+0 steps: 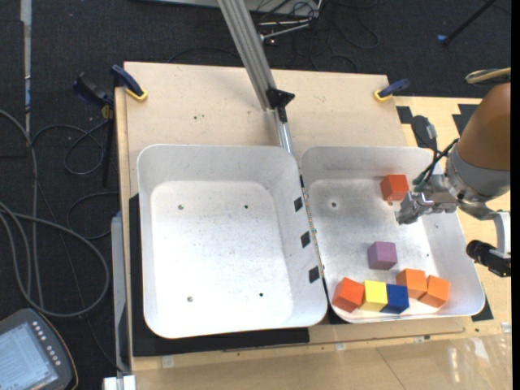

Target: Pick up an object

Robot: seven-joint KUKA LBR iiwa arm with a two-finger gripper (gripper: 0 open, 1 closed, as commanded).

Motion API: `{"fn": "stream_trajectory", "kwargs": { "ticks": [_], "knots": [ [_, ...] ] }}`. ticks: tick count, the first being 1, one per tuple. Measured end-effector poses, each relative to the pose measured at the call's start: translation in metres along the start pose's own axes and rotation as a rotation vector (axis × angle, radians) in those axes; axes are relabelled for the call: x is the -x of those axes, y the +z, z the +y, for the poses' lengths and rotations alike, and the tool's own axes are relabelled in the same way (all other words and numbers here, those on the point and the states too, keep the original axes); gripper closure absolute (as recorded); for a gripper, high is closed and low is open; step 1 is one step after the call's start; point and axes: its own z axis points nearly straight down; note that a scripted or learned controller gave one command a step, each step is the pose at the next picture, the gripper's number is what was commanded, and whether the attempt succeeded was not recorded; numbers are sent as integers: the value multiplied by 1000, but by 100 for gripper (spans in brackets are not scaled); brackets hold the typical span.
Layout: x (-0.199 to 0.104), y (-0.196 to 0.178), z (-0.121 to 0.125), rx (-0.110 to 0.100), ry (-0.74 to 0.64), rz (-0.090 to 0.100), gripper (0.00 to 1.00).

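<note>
Right bin (455,242) | my gripper (409,211) low, just beside the lone orange cube (394,187) at the bin's far side | finger state: cannot tell | nothing seen held; pick judged not yet done | 1 purple cube (382,254) mid-bin, 5 blocks along near wall untouched.

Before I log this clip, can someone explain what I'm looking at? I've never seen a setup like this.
You are looking down at a slant from one fixed camera above a bench. Two shallow white bins sit side by side: the left bin and the right bin. A grey robot arm reaches in from the right; its end effector hovers just beside an orange block. A purple block lies nearer the camera, and orange, yellow and blue blocks cluster along the front edge. Nothing is visibly held.
</note>
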Motion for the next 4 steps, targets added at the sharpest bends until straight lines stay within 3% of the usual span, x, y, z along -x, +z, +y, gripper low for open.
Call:
{"fn": "stream_trajectory", "kwargs": {
  "ticks": [1,4],
  "knots": [
    [0,-41,2,-1,0,0,100],
    [-172,-62,12,-5,-7,4,100]
  ]
}}
